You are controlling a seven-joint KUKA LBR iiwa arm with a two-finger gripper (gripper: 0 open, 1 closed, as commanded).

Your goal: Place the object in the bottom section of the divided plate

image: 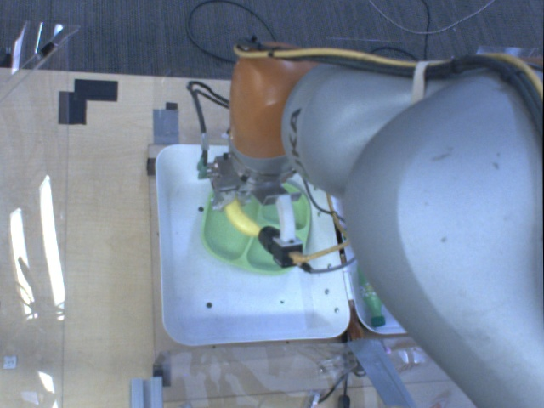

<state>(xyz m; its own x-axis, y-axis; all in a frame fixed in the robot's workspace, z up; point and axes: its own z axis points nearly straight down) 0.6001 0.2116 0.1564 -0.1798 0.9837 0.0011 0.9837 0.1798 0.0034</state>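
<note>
On the table (85,245) sits a white bin (183,270), and a green divided plate (223,240) lies inside it. A yellow object (240,219) shaped like a banana lies on the plate near its middle, just under the end effector (255,195). I cannot tell if the end effector is holding it. The big grey arm (425,185) covers most of the other bin (374,323) on the right.

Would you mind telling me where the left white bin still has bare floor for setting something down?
The shallow white left bin has bare floor along its left wall and across its near edge, below the green divided plate. It is crowded at the plate, where the grey arm's end effector hangs over a yellow curved object.
</note>
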